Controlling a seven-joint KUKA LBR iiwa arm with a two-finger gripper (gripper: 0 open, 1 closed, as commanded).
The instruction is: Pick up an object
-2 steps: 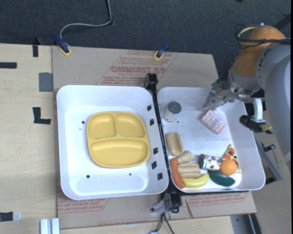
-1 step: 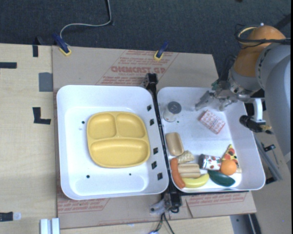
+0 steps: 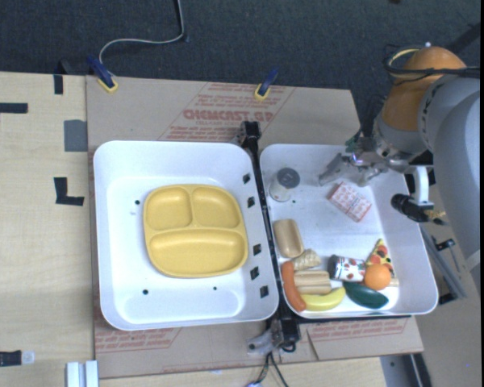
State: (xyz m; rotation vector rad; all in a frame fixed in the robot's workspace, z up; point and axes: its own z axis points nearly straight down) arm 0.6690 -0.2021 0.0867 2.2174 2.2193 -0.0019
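A grey KUKA arm reaches over the right bin (image 3: pixel 429 295) on the counter (image 3: pixel 32 216), its gripper (image 3: pixel 356 164) hanging low near the bin's far wall, fingers spread apart and gripping nothing. Just below and beside the fingers lies a small flat packet (image 3: pixel 350 201), white with red print, the nearest candidate for a pick; it looks light and thin, probably crinkly, and likely best pinched across its narrow width, since a flat thing lying on the bin floor gives little edge to catch. Off to the side of the fingers, toward the other bin, sits a small round grey lid (image 3: pixel 287 177). Well below the fingers a cluster of toy food crowds the near wall: a bread roll (image 3: pixel 288 237), a banana (image 3: pixel 323 300), an orange fruit (image 3: pixel 377 277) and a dark green piece (image 3: pixel 366 297), all seemingly rigid, smooth plastic that could slip. In the left bin (image 3: pixel 113 216) rests a yellow divided tray (image 3: pixel 197 230)
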